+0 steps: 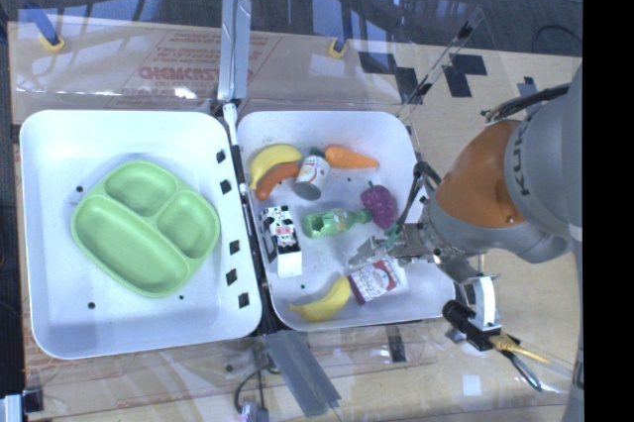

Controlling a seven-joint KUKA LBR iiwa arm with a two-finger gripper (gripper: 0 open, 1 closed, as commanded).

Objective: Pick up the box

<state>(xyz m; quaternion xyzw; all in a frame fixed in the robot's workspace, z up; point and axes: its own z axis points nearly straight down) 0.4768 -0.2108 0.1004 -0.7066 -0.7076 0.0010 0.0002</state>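
- Pale bench point(119, 63) under clear sheeting, seen from above at a slant, bearing two shallow white bins side by side.
- A small red and white box point(376, 281) lies flat on the floor of the right bin point(327, 118), near its front right corner, turned at a slight angle.
- It looks like light printed cardboard: probably stiff along its edges, easy to dent on its broad face, and a little slick. I would judge the safest hold to be across its two shorter sides, squeezing gently.
- The gripper point(381, 250) hangs just above the box's rear edge. Glare and clutter hide its tip, so I cannot tell whether it is spread apart or closed together, or whether it touches the box.
- A yellow banana point(322, 303) lies just beside the box on its left, close enough to get in the way of a grasp from that side.
- Behind the box sit a green bottle point(332, 222) and a purple bunch of grapes point(378, 204).
- Further left stands a black and white carton point(283, 234); at the back lie a carrot point(349, 158), a small cup point(312, 172) and a second banana point(272, 160).
- The grey arm point(485, 192), with its orange band, reaches in from the right.
- The left bin point(50, 311) holds a green divided plate point(149, 227), well apart from the box.
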